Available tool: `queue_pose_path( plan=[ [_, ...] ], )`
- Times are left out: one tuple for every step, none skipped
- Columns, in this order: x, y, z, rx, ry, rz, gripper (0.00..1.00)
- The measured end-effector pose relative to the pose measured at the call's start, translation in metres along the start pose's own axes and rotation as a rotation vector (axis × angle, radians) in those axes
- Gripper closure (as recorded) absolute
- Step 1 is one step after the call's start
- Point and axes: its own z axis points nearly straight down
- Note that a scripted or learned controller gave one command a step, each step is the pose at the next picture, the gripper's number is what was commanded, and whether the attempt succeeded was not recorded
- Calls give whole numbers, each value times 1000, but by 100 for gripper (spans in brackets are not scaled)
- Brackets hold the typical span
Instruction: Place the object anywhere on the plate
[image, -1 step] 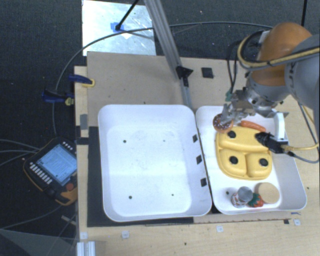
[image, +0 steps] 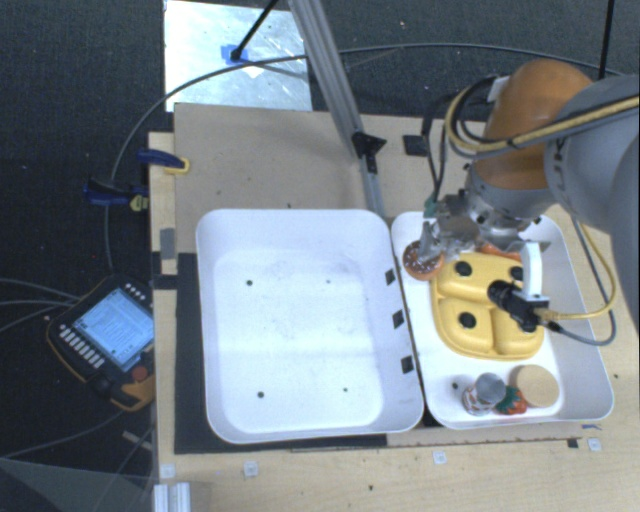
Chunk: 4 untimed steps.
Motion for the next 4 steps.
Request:
queue_pose_path(
  plan=[
    [41, -18, 2, 1, 0, 0, 100],
    [84, -43, -13, 0, 1, -2, 100],
    [130, -71, -24, 1, 1, -2, 100],
    [167, -102, -19, 2, 0, -1, 100]
  ],
)
